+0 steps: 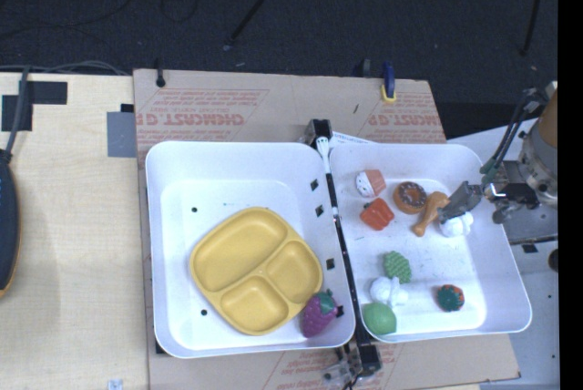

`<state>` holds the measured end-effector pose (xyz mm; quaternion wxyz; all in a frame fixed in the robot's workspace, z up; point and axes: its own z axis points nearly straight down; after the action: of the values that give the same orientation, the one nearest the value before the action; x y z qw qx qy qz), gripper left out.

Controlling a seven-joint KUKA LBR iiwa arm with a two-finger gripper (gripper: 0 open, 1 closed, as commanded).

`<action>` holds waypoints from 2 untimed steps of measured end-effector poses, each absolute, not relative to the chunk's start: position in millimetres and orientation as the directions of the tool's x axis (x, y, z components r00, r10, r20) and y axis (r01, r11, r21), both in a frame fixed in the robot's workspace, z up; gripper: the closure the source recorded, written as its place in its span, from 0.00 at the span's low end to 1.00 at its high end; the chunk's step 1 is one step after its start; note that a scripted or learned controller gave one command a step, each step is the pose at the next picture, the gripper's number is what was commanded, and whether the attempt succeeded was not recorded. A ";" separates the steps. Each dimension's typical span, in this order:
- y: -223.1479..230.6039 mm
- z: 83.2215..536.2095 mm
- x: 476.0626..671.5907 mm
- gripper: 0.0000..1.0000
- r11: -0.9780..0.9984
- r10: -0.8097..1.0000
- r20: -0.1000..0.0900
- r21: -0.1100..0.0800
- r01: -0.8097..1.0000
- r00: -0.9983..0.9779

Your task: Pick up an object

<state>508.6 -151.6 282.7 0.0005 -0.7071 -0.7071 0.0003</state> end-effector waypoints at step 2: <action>-180.3 205.5 503.2 0.00 -0.005 1.000 -0.005 0.005 1.000 0.005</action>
<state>503.2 -180.3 205.5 -0.0038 -0.7088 -0.7054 0.0000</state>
